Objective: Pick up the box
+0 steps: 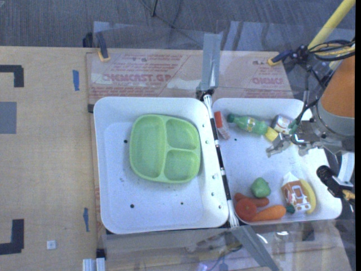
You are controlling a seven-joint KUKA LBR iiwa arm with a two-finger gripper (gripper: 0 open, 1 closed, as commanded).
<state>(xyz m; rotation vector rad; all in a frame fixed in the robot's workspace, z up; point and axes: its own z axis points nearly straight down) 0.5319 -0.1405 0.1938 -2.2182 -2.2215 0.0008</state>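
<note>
A: Carrot (269, 212) and tomato (246, 208) lie at the right bin's (248, 151) near edge; the box (294, 195), orange and white, lies flat below the claw (280, 144), touching the banana (309, 195).

B: Claw hangs over bare floor, prongs spread, nothing between them; box judged light, thin card, crushable; best pinched gently across its short sides, clear of the banana.
</note>
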